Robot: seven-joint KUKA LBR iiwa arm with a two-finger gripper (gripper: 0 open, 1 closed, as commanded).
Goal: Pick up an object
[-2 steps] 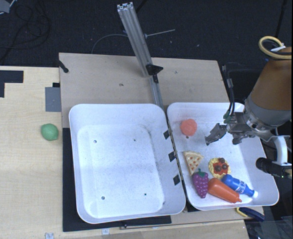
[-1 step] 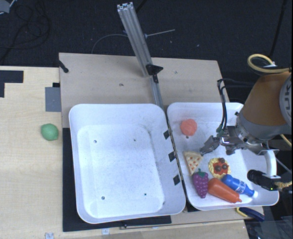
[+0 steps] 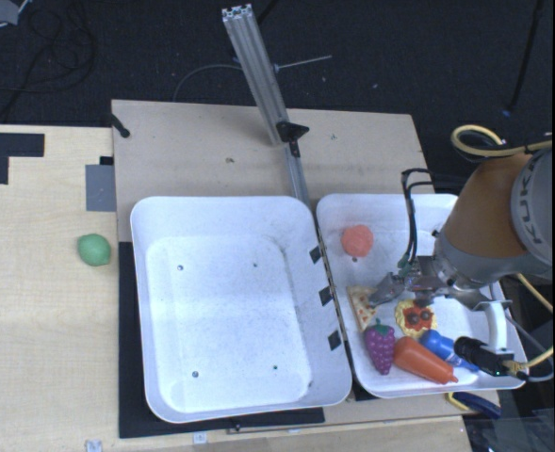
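Note:
The right bin (image 3: 381, 217) holds several toy foods: a pinkish-red ball (image 3: 357, 240) near its back left, a pizza slice (image 3: 363, 307), purple grapes (image 3: 380, 346), an orange carrot (image 3: 424, 361), a blue piece (image 3: 438, 344) and a red-and-yellow item (image 3: 415, 318). My gripper (image 3: 401, 291) hangs low over the middle of this bin, just above the pizza slice and the red-and-yellow item. The arm's wrist covers much of it, and nothing is seen between its fingers.
The left bin (image 3: 222, 309) lies beside the right one, with black clips on the shared rim. A green ball (image 3: 94, 250) rests on the wooden bench at far left. A slanted aluminium bar (image 3: 263, 78) rises behind the bins. Cables run by the arm.

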